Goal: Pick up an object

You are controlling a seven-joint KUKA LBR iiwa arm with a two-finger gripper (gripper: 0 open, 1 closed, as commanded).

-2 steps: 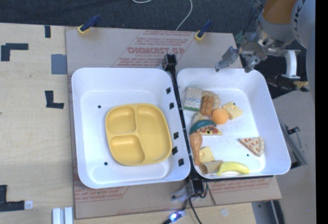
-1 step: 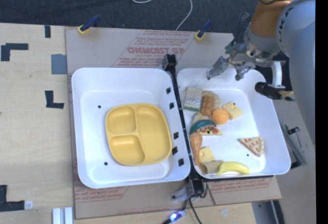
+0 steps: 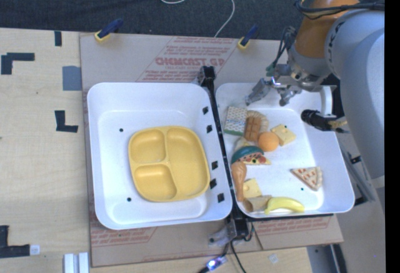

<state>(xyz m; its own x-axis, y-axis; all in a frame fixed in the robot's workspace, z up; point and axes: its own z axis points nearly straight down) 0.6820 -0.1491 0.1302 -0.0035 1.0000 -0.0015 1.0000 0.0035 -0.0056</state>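
The task names no single object, so any of the toy foods in the right bin (image 3: 325,200) could serve. They lie bunched along its left side: a speckled pale block (image 3: 235,119) and a brown bread piece (image 3: 254,125) at the far end, an orange ball (image 3: 269,141) touching a yellow cheese cube (image 3: 285,135), then a multicoloured piece (image 3: 249,154), a long tan piece (image 3: 239,179), another cheese cube (image 3: 252,188) and a banana (image 3: 284,205) against the near wall. A waffle wedge (image 3: 307,176) lies apart toward the right, the easiest to reach without nudging neighbours.

The gripper (image 3: 269,94) hangs over the far edge of that bin, just beyond the bread piece. Its two fingers are spread apart with nothing between them, so it is released and carries no load. It looks poised above the clutter, probably so the fingers can come down on either side of a piece; the crowding at the far end could make a clean grasp difficult.

The left bin (image 3: 106,103) holds a yellow divided tray (image 3: 168,162), lying flat in the middle. Both bins sit side by side on a cardboard sheet (image 3: 181,59) clamped to the tabletop (image 3: 37,159), which likely keeps them from sliding.
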